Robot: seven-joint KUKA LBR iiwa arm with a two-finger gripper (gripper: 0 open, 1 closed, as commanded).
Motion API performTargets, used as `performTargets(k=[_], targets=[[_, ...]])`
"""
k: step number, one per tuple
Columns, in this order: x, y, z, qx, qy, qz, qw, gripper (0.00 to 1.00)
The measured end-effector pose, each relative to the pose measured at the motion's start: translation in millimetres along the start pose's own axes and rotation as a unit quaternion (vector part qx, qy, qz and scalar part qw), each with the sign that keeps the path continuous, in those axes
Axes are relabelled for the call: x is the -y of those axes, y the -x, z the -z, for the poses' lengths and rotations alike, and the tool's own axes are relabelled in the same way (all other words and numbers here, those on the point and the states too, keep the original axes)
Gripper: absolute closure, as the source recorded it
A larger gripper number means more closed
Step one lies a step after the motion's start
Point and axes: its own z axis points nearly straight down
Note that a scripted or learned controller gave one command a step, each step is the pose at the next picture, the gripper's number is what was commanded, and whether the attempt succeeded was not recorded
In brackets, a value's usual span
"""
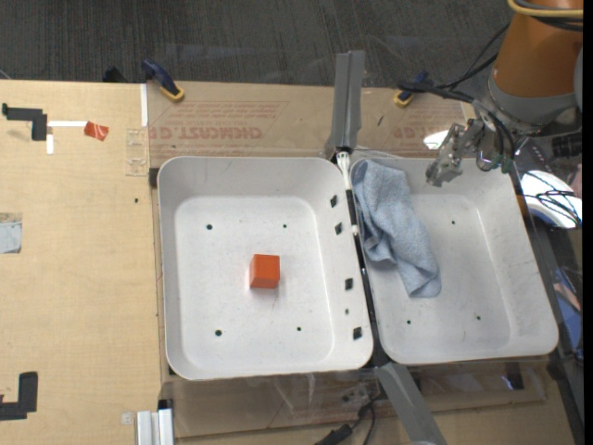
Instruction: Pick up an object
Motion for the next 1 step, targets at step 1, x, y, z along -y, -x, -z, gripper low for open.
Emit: performTargets(k=[1], targets=[[0.1,1.4,10.2,0.003,0.001,-0.002,1.0000,1.00]])
